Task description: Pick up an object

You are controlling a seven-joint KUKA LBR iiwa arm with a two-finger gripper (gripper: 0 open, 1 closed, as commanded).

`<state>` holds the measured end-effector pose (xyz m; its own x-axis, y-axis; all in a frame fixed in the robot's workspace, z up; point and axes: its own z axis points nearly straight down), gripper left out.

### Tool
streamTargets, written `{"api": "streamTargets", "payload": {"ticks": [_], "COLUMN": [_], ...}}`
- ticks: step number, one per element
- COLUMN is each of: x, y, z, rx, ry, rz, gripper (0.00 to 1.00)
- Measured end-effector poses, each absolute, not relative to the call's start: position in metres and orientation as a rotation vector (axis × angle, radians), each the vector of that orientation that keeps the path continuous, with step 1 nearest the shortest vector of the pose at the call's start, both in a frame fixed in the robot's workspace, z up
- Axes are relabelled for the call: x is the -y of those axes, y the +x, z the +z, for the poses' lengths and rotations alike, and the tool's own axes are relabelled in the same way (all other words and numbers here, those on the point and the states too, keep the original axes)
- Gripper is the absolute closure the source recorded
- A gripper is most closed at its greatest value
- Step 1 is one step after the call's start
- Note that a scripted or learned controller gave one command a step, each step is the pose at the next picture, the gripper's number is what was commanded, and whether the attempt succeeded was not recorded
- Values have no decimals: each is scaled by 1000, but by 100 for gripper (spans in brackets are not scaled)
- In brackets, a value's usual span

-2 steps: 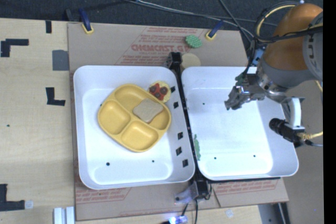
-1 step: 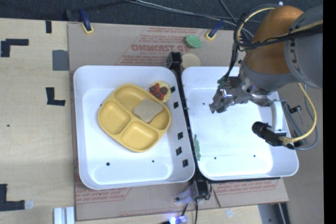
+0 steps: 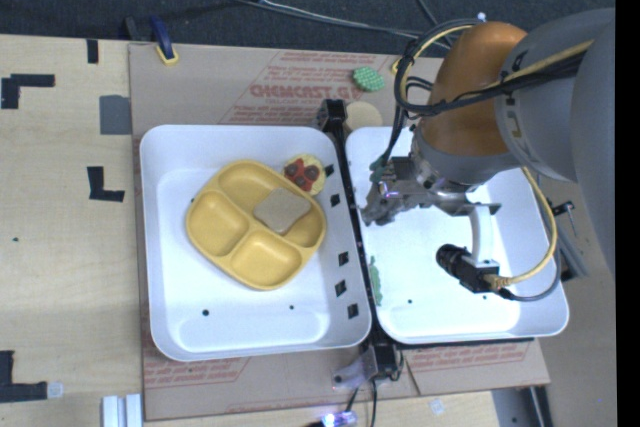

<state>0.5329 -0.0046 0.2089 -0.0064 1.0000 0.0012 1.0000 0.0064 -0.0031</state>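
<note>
The arm is reaching in over the right bin (image 3: 540, 315), and its end effector (image 3: 385, 200) is hanging low at that bin's left wall, just beside the divider between the two bins. Whether the end effector is spread or pressed together cannot be told — the wrist and its cabling are covering that part, and nothing is visibly sitting between the tips. So the step in hand is looking like the approach or the descent, not yet a lift.

Which object the program is going for is unclear. The nearest candidate is a small green object (image 3: 374, 273) lying at the right bin's left edge, just below the end effector. It is showing as a thin sliver of speckled green, partly hidden by the wall, and its shape is too small to read. A similar green object (image 3: 367, 77) is lying on the counter beyond the bins' far edge.

In the left bin (image 3: 170, 315) a yellow divided plate (image 3: 225, 220) is sitting near the middle, with a flat tan square (image 3: 281, 210) resting on it and a small dark-red cluster (image 3: 303, 175) at the plate's far right rim.

The next move is probably calling for a short shift toward the near edge, hugging the wall — a tight spot where a finger could be striking the rim.
</note>
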Motion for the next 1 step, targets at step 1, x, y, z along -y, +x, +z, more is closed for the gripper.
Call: {"api": "streamTargets", "payload": {"ticks": [1], "x": [-39], "y": [514], "z": [212], "rx": [2226], "ry": [-2212], "rz": [2], "gripper": [100]}}
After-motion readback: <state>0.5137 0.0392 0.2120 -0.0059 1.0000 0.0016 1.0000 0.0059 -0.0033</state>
